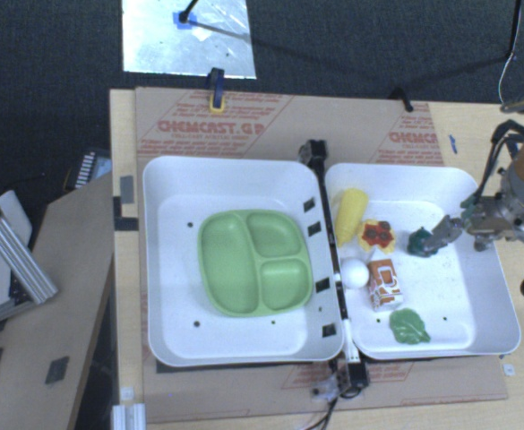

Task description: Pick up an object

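Dark green object [420, 241] sits at right of centre in the right bin [476, 325], touching the claw [438, 237]; whether the claw is wide or narrow I cannot tell. Best to centre over it, clear of the red-and-yellow toy [377, 235], before lifting.

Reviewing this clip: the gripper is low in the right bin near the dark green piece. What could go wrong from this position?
1. The gripper sits right at the dark green object; whether it is between the fingers is unclear, so a lift may come up empty.
2. The red and yellow toy lies just beside it and could get nudged.
3. The objects cluster near the divider, so a sideways push may jam them together.
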Motion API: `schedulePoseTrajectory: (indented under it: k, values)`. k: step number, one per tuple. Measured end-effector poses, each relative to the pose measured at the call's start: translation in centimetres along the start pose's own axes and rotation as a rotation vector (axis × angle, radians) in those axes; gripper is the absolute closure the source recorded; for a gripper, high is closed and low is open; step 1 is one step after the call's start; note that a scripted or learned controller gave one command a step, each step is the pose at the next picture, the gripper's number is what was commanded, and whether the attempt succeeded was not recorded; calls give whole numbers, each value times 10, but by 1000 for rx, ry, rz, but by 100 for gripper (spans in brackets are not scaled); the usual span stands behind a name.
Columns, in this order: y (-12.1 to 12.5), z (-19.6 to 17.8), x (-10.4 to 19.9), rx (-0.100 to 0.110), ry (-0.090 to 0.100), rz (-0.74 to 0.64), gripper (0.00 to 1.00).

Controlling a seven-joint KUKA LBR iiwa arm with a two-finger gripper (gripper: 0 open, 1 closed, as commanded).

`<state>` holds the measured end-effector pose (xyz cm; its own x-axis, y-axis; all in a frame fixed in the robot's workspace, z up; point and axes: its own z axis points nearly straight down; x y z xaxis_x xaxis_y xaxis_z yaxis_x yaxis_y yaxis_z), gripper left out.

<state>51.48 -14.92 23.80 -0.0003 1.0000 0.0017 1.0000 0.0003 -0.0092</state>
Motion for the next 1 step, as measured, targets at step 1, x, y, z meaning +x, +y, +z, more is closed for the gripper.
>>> schedulePoseTrajectory:
  k: [1]
  values:
    - [2,-5,0,-11,-2,-3,0]
